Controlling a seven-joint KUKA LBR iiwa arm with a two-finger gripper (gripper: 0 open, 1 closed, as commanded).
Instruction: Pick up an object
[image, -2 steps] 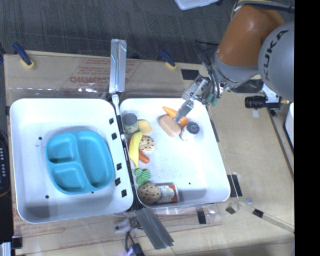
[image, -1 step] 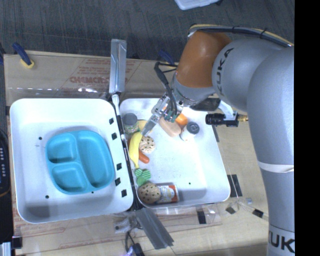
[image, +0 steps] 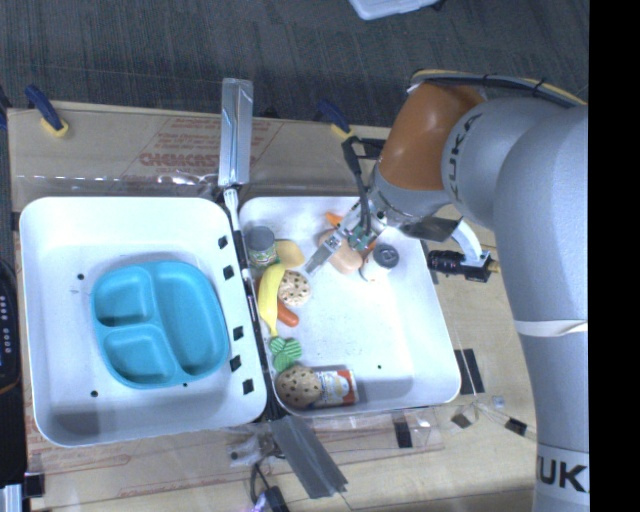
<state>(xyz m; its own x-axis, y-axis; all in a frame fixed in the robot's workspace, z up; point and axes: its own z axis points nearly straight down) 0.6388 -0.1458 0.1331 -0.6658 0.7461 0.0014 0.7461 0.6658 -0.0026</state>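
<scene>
1. Gripper (image: 340, 245) low in far part of right bin (image: 420, 340); finger state: can't tell.
2. Peach-coloured item (image: 347, 260) touching it.
3. Left of it: banana (image: 268, 296), cookie (image: 293, 289), small can (image: 261, 242).
4. Near wall: tin (image: 335, 386), second cookie (image: 294, 384).
5. Left bin (image: 60, 290): blue divided tray (image: 160, 322).

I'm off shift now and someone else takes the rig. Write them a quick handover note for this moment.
Gripper: low in the right bin, near its back, beside a pale peach item; grasp cannot be confirmed.
Things: banana, cookie, small can along the right bin's left wall; a lying can and a second cookie at its front. Blue tray in left bin.
Done: nothing visibly lifted.
Left: pick one object.
</scene>
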